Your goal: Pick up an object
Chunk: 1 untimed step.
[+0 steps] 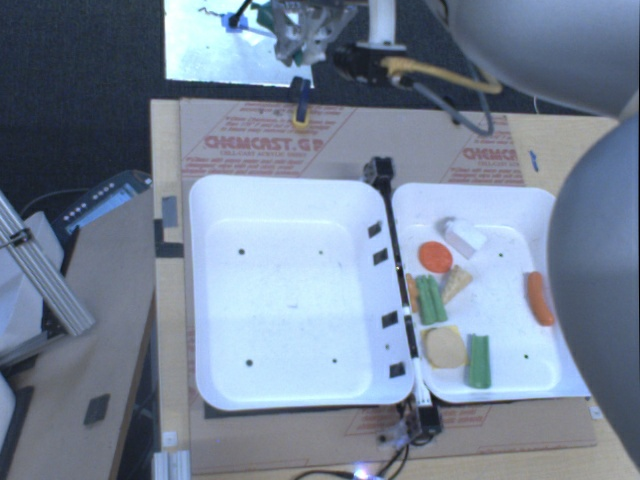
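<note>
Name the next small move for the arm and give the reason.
Probably swing the gripper toward the right-hand white bin and above the round orange-red disc. The gripper sits beyond both bins, while all the objects lie in that bin.

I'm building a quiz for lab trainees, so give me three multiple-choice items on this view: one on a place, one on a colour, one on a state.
1. Which shallow white bin holds the toy food pieces?
A. the left one
B. the right one
C. both

2. What colour is the flat round disc in the right white bin?
A. blue
B. orange-red
C. black

3. Where is the two-finger gripper?
A. up at the view's top, beyond both bins
B. down in the left white bin
C. resting on the sausage-shaped orange piece

Answers:
1 B, the pieces all lie in the right bin.
2 B, the flat round disc is orange-red.
3 A, the gripper hangs above the cardboard's far edge.
</note>
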Available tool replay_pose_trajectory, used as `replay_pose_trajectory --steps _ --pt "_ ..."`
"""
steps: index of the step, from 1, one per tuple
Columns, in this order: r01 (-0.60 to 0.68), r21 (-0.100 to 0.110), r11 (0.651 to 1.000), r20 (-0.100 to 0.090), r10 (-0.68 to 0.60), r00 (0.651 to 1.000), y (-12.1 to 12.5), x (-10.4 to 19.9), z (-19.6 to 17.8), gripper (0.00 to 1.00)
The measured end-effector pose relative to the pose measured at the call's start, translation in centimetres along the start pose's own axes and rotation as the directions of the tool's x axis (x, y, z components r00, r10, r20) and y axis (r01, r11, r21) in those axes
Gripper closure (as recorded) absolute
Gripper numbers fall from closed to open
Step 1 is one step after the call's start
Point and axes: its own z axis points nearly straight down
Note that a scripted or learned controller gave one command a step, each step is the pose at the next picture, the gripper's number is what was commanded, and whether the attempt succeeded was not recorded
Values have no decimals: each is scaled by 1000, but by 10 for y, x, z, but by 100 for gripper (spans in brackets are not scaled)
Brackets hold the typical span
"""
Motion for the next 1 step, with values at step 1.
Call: replay_pose_trajectory --steps 1 --pt "4 -2 1000 0 -4 1000 0 0 -11 100"
